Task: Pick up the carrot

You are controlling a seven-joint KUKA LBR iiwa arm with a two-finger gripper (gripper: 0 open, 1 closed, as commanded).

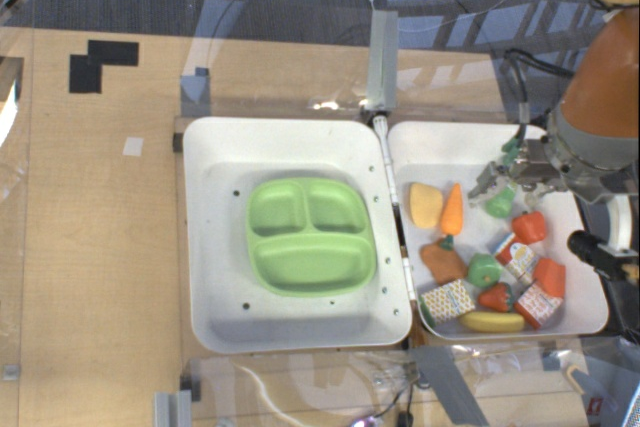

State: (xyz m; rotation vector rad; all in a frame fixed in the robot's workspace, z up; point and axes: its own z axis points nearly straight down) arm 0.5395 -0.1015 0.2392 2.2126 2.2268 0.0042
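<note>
From the camera above the wooden tabletop (100, 245), my end effector (508, 177) hangs over the far part of the right shallow white bin (430, 145), to the right of the small orange tapered plastic carrot (453, 209). Whether it is apart or together I cannot tell, because the metal parts blur into the green toy piece (499, 204) just beneath them. Nothing orange sits in it, so I judge the carrot not yet grasped.

The carrot lies in the left half of that bin, its point towards the far side, touching or nearly touching the pale yellow wedge-shaped toy (425, 205) on its left. The brown toy (443, 262) is just nearer.

The risks, as I judge them: coming down where I am now, I would close on the green piece rather than the carrot. Once over the carrot, the yellow wedge crowds one side and could get pinched along with it, or the tapered body could squirt out sideways.

The left bin holds a light green divided plastic plate (311, 235), well apart.
</note>
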